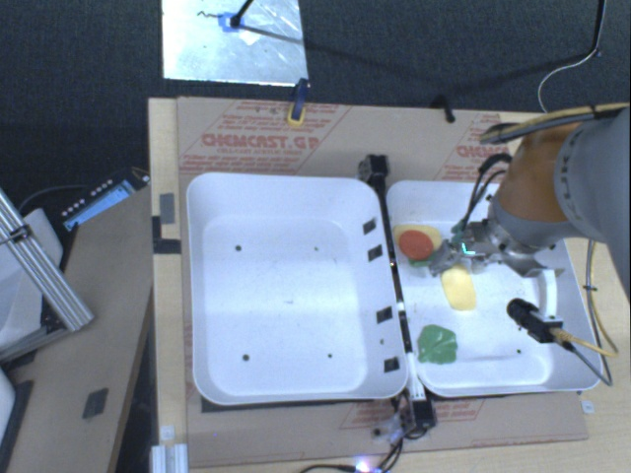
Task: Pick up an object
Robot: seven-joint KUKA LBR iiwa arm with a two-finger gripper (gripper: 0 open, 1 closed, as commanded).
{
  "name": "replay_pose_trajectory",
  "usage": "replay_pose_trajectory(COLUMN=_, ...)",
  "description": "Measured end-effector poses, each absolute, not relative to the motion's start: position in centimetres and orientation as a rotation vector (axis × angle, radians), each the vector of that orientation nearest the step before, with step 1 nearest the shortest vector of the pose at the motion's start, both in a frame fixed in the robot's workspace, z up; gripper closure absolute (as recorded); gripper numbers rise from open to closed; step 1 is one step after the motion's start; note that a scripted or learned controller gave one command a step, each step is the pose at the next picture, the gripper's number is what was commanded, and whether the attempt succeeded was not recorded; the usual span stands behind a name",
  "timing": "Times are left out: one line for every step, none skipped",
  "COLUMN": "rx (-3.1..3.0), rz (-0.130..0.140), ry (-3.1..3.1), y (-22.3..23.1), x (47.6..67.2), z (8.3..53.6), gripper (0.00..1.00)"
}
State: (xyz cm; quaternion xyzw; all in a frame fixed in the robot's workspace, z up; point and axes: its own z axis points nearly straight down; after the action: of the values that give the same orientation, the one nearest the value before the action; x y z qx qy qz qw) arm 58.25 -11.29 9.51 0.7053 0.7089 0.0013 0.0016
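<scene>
The right bin (493,368) holds three things: a red and orange round object (417,241) near its left wall, a pale yellow object (458,289) at its middle, and a green leafy object (438,344) near its front left corner. My gripper (459,251) is low inside the right bin, between the red object and the yellow object, just above the yellow one. The wrist hides its fingers, and nothing shows between them.
The left bin (286,284) lies beside the right one, with a black divider with clips (386,264) between them. The grey arm with its orange band (537,180) comes in over the right bin's far right side.
</scene>
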Motion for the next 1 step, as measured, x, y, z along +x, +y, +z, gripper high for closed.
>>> replay_pose_trajectory(rx=2.223, rz=-0.001, ry=2.218, y=-14.85, x=56.39, z=8.43, gripper=0.00)
